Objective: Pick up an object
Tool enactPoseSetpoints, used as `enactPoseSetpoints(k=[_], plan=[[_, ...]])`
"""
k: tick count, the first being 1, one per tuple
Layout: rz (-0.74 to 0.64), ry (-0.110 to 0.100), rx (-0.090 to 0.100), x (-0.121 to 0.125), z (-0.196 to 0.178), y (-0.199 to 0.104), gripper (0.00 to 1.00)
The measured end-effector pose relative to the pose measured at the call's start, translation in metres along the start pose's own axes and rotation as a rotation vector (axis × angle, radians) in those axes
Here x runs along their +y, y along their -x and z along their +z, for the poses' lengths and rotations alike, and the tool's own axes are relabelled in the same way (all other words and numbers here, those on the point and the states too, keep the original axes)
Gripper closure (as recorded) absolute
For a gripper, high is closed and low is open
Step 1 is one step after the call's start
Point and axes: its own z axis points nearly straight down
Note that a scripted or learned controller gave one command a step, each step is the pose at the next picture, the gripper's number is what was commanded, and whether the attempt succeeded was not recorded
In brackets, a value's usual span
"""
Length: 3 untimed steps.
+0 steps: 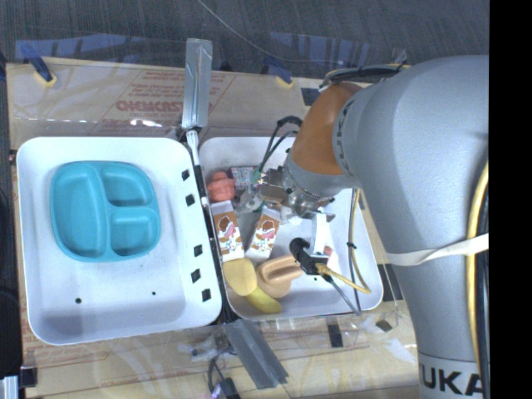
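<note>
A blue divided tray (104, 209) was seen lying in the left bin (50, 306), well to the left of the divider (202, 223) between the two bins. Just right of that divider, in the right bin (366, 293), a cluster of small things was found: a pink rounded piece (219, 186) at the far end, two printed cartons (227, 233) side by side below it, then a yellow piece (241, 278) and a tan piece (278, 271) nearest the camera.

The cartons were judged light and stiff, with flat sides best taken across their narrow width; the yellow and tan pieces were judged light, smooth and rounded, so likely to slip unless gripped across the middle.

The pincer (259, 191) was lowered into the right bin, further right of the divider, just above the cartons' top edges and beside the pink piece. Whether it was spread or pressed together could not be told, and nothing could be confirmed within it.
</note>
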Motion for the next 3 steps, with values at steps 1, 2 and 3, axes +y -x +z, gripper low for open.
enactPoseSetpoints(k=[1, 2, 3], plan=[[-0.003, -0.009, 0.0, -0.002, -0.007, 0.0, 1.0], [0.263, 0.005, 0.003, -0.012, -0.19, -0.037, 1.0], [0.406, -0.004, -0.001, 0.048, -0.162, -0.056, 1.0]])
